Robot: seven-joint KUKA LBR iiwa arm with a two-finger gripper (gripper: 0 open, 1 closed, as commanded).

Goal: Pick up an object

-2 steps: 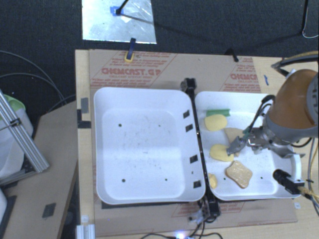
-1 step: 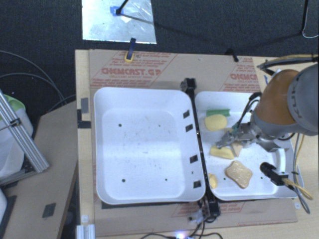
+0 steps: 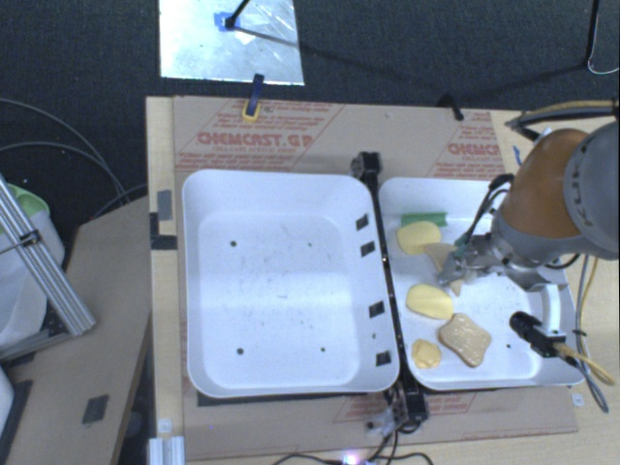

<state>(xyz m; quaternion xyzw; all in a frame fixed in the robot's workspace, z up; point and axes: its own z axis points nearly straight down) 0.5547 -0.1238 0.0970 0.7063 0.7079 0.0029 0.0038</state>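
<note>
The right bin holds several pale yellow pieces: one at the top, one in the middle, a small one at the front. A tan, bread-like piece lies beside them, and a green flat item sits near the bin's far edge. My gripper hangs low over the bin's middle, between the top and middle yellow pieces. A pale item lies right next to its tip.
The left bin stands beside the right one, split from it by a black divider. The arm's orange band covers the right bin's far right part. Cardboard lies under both bins.
</note>
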